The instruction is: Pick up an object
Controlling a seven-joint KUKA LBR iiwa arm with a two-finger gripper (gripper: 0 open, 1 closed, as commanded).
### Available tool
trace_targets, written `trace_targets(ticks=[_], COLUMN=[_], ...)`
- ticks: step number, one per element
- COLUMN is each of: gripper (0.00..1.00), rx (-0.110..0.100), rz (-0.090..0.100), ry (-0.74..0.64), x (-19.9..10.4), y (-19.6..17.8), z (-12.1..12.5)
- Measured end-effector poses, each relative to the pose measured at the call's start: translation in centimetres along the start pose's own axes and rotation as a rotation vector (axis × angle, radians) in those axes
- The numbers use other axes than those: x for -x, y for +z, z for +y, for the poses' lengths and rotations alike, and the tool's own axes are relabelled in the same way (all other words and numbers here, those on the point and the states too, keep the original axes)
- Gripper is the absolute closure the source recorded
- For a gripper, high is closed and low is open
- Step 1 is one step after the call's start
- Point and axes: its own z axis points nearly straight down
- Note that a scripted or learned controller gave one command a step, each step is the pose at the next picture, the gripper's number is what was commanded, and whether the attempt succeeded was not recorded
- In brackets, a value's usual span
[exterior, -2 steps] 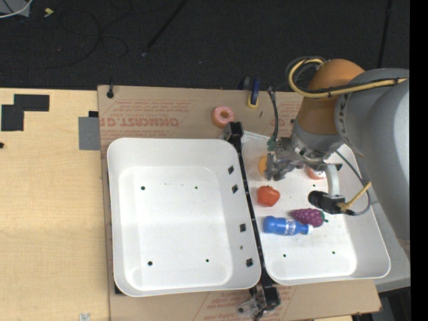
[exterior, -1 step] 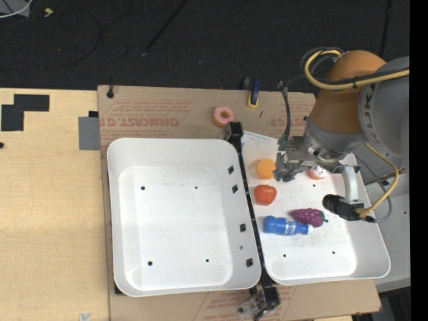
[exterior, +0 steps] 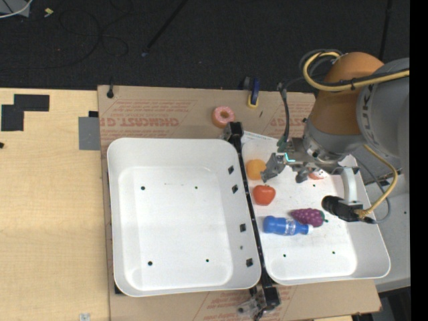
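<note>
Both bins [exterior: 174, 156] look like smooth, slightly glossy white plastic. They sit on matt brown cardboard [exterior: 167, 112] over a pale wood-look table [exterior: 47, 212]. The tomato [exterior: 264, 194] and blue bottle [exterior: 284, 226] shine like plastic.

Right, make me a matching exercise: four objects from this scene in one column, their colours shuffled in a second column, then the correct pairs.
Column one:
1. Bottle lying in the right bin
2. Grape bunch beside the bottle
3. Tomato-like fruit near the divider
4. Doughnut ring on the cardboard behind the bins

Column two:
A. Pink
B. Blue
C. Red
D. Purple

Pairs: 1-B, 2-D, 3-C, 4-A
</note>
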Motion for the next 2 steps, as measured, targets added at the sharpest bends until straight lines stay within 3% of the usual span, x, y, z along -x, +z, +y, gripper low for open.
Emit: trace_targets(ticks=[1, 2], gripper=[0.0, 0.0], rx=[-0.004, -0.001], rz=[-0.001, -0.002], ry=[-0.003, -0.001], x=[1.4, 3.5], y=[7.9, 7.7], z=[4.5, 3.8])
